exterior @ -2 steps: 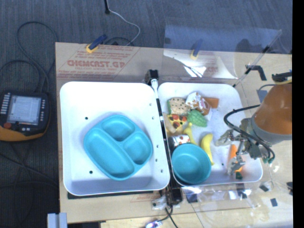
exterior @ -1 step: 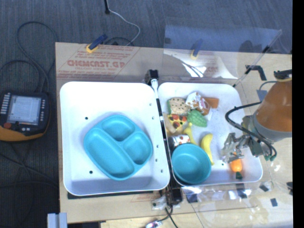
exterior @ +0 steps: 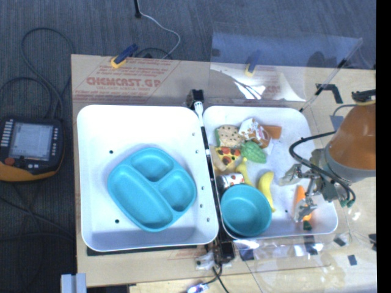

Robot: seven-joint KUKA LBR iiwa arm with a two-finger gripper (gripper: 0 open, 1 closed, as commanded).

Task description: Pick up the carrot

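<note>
1. The bench is topped with a brown sheet [exterior: 116, 81] printed in red letters, and it stands on dark grey carpet [exterior: 61, 17] that fills the upper part of the camera view.
2. A black cable [exterior: 36, 63] loops over the carpet on the left, ending near a teach pendant [exterior: 27, 148] with a lit screen and an orange edge, which lies beside the bench.
3. Two shallow white bins sit side by side on the sheet. The left bin [exterior: 98, 124] holds a blue divided plate [exterior: 153, 188] with three compartments.
4. The right bin [exterior: 293, 118] is crowded: a blue bowl [exterior: 245, 210] near its front edge, a banana [exterior: 267, 188] just beside the bowl, and a cluster of toy foods including a cookie [exterior: 228, 135] and a green leafy piece [exterior: 255, 152] toward the back.
5. A clear plastic panel [exterior: 281, 66] stands behind the right bin, with blue and yellow clips [exterior: 124, 55] along the back of the sheet.
6. The carrot [exterior: 300, 203] lies in the right bin's front right corner, its green top pointing toward the front edge.
7. The arm [exterior: 357, 142] reaches in from the right, its orange band above the wrist. The gripper [exterior: 303, 191] is spread over the carrot, one finger on each side, not clamped on it.
</note>
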